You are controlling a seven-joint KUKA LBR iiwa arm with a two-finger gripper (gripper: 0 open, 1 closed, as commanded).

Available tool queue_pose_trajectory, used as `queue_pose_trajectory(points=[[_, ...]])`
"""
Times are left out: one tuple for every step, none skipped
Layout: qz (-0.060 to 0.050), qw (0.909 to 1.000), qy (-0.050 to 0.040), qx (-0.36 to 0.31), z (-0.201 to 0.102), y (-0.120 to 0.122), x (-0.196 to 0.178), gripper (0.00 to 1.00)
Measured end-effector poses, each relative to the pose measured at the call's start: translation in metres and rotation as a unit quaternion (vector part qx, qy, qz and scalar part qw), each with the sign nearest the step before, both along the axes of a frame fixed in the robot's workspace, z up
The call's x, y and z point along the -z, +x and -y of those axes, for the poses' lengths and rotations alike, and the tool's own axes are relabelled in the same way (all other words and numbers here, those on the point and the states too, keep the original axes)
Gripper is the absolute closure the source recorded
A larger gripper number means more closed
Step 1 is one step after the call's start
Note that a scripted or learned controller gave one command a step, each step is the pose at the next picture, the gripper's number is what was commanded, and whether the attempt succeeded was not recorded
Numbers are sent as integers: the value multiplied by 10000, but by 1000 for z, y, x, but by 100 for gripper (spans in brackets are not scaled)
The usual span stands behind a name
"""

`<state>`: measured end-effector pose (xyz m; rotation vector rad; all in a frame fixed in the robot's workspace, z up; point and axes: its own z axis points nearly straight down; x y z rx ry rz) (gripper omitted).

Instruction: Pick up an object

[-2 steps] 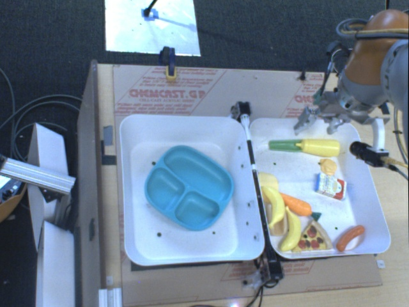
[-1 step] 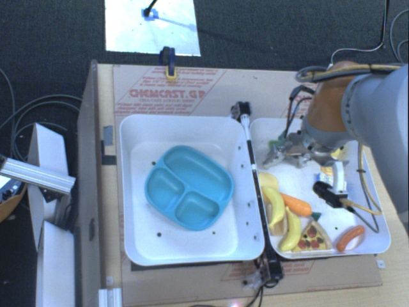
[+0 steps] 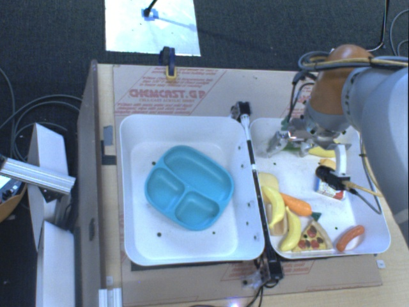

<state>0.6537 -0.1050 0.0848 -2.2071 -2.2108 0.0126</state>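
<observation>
From where I stand the pick looks barely begun. The arm reaches in over the right bin [image 3: 381, 238] and the gripper [image 3: 283, 142] sits low in that bin's far corner, close to the divider between the two bins. Whether it is clamped or slack I cannot tell, since the wrist and its metal parts blur together there, and I see nothing plainly caught in it. Just beside it lie a small green toy [image 3: 301, 149] and a yellow toy [image 3: 321, 152], partly tucked under the wrist. My guess is that one of those is the target, though which one I can't say. The rest of the toy food lies nearer the front of the same bin, well apart from the gripper: a pale banana [image 3: 275, 202] along the divider, a second banana [image 3: 293, 231] below it, a carrot [image 3: 298, 204] between them, a pizza slice [image 3: 315, 237] and a sausage [image 3: 350, 237] towards the front corner. The left bin [image 3: 130, 171] holds a blue divided plate [image 3: 189, 186], flat and well away from the arm. So as I judge it, nothing is lifted. What is left is the closing on a piece, and the raise clear of the bin floor with the piece truly held.
</observation>
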Motion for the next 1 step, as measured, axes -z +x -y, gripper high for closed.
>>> queue_pose_trajectory(points=[[131,9999,-49,9,35,17,-50,0]])
